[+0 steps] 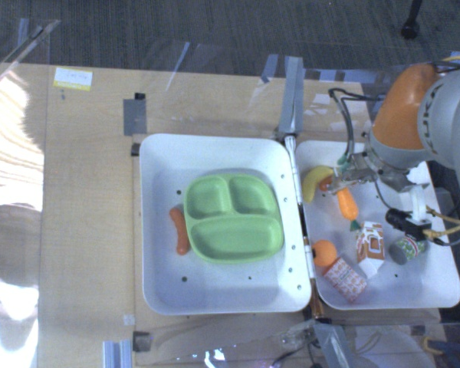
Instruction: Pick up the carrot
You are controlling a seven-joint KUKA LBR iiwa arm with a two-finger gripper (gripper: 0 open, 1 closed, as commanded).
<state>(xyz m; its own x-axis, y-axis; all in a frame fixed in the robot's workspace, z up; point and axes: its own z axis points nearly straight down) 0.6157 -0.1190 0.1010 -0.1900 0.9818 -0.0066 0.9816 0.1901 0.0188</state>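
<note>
A pale wooden bench (pixel 77 205) under dark carpet carries two shallow white bins side by side, the left bin (pixel 157 282) holding a green divided plate (pixel 234 217) with an orange sausage-like piece (pixel 179 230) lying against its left edge. The right bin (pixel 445 286) holds the clutter, and over its upper part hangs the gripper (pixel 351 176), at the end of the grey arm with its orange band (pixel 402 117). The carrot (pixel 346 204) lies just below the gripper's tip, a short orange piece angled slightly, either touching it or very nearly so. Just to the left of the tip is a yellow banana (pixel 317 181); further below lie a round orange (pixel 325 252), a small printed carton (pixel 370 244), a pink patterned packet (pixel 346 279), and off to the lower right a dark cylindrical can (pixel 408 248). From this slanted view I cannot tell how wide the jaws stand, nor whether the carrot is between them, so a hold cannot be claimed. To do the step well, I judge the grip should span the carrot's narrow width near its middle, keeping clear of the banana alongside, closing firmly before any lift, and rising straight so the smooth, tapered piece does not slip out or roll toward the bin wall.
</note>
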